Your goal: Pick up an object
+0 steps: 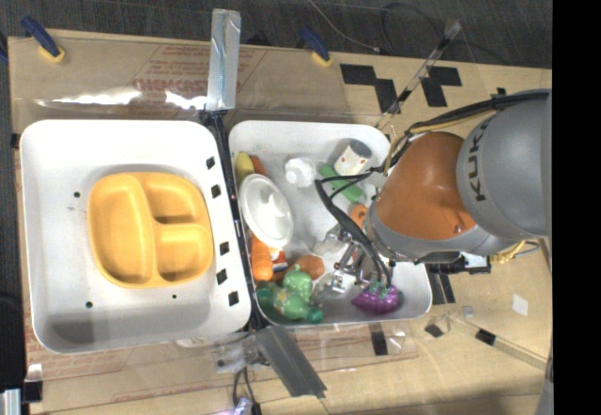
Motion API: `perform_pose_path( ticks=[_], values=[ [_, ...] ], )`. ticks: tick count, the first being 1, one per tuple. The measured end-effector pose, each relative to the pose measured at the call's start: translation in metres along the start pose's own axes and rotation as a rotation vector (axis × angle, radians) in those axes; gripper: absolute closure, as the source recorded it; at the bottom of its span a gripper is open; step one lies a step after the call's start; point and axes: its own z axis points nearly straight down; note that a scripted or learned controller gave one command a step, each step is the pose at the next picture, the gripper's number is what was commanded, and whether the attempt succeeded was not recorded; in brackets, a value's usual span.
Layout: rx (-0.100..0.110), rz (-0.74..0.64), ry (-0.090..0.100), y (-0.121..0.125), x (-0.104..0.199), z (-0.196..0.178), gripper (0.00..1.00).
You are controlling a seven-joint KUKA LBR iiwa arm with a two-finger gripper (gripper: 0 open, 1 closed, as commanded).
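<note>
Hanging low over the near right corner of the right bin (310,133), the gripper (349,265) sat among a cluster of toy foods, and whether its fingers were open, closed or gripping anything could not be told from above, since the wrist and cables hid them. Just beside it, toward the bin's near right corner, lay one purple grape-like toy (377,297), close to the metal of the gripper, though contact could not be made out. On the other side, near the bin's front wall, lay one green leafy toy (294,294), with one small brown piece (310,265) just behind it and one orange carrot-like piece (261,260) against the divider side. One white round lid or bowl (266,207) rested further back, with one yellow piece (244,164) behind it. At the far end of that bin stood one white cup (353,158) and one small white object (298,172), with a green item (346,186) partly hidden by black cables.

One grey arm (498,178), with its orange band (423,197) above the wrist, covered the bin's right edge.

Two white bins stood side by side on the bench. In the left bin (47,216) lay one yellow divided tray (150,227) with three compartments, well apart from the gripper. Three blue clamps (44,38) held the brown board behind the bins.
</note>
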Motion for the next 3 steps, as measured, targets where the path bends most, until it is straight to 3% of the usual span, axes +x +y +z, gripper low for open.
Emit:
perform_pose_path(
  ticks=[1,2,3],
  values=[
    [0.000,0.016,-0.002,-0.013,-0.020,-0.001,0.00],
    [0.001,0.040,0.000,0.012,0.006,0.000,0.00],
    [0.001,-0.061,-0.002,0.019,-0.004,0.000,0.00]
  ],
)
